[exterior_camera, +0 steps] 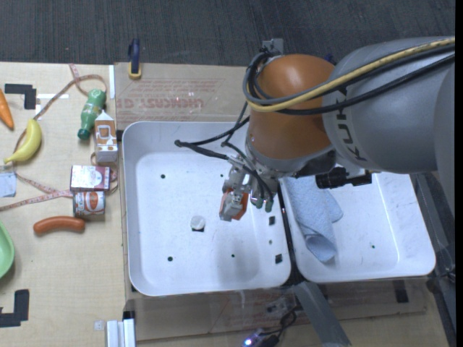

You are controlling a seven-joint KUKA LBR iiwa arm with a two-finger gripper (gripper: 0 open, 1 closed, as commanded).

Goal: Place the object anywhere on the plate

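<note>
**Ana:** While the grey arm leans in from the right, take in the setting: a pale wooden worktop over dark, ribbed-looking flooring, carrying two shallow white bins side by side.

**Ben:** The left bin has smooth moulded walls, rounded corners and a few small dark dots on its floor. The right bin holds a crumpled blue-grey cloth, soft and folded against its left wall.

**Ana:** And the jaws?

**Ben:** The gripper hangs over the right half of the left bin, beneath the glossy orange band, with black cables looping round it. I see orange and grey at its tip, but whether the jaws are spread or pressed together, I cannot tell, nor whether they pinch anything.

**Ana:** The task's thing?

**Ben:** A small pale disc, round and flat, lies on the left bin's floor, just left of the gripper and apart from it.

**Ana:** The plate?

**Ben:** A green plate peeks in at the far left edge of the worktop, well apart from the bins. Near it lie a smooth sausage, a labelled can, a yellow banana, a green bottle and a small carton.
</note>
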